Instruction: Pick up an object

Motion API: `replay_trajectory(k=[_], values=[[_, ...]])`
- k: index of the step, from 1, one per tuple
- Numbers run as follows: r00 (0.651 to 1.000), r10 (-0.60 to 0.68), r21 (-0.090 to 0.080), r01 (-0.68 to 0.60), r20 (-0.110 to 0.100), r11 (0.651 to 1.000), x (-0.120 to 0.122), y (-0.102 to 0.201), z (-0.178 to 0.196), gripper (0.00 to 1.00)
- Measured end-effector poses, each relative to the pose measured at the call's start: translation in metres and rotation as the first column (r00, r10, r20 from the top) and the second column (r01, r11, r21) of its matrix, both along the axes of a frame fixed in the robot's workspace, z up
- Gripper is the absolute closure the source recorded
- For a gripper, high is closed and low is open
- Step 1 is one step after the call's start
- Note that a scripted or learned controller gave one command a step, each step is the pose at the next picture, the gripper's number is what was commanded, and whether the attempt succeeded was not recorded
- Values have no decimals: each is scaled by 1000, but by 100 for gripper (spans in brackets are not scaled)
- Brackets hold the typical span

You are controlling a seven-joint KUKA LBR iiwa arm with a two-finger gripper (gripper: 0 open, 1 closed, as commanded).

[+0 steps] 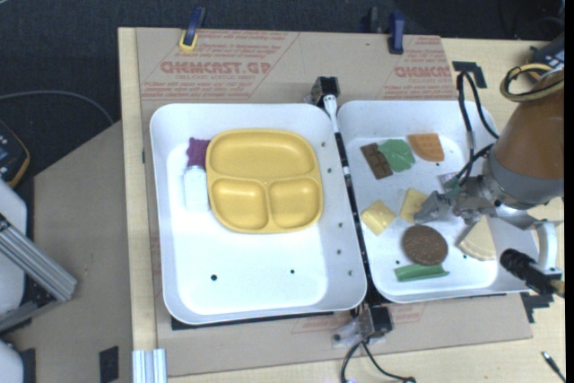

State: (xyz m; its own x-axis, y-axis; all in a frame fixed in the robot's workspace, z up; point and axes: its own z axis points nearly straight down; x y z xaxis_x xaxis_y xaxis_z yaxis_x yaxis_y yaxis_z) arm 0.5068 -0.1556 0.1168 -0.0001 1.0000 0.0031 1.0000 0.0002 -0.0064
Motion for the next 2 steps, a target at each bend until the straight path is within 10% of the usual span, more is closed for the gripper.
replay_trajectory(k=[1,2], values=[[1000,0,-1,0,2,1000,0,1,-34,0],[1000,-2,-3,2,7,1000,0,0,-22,100]])
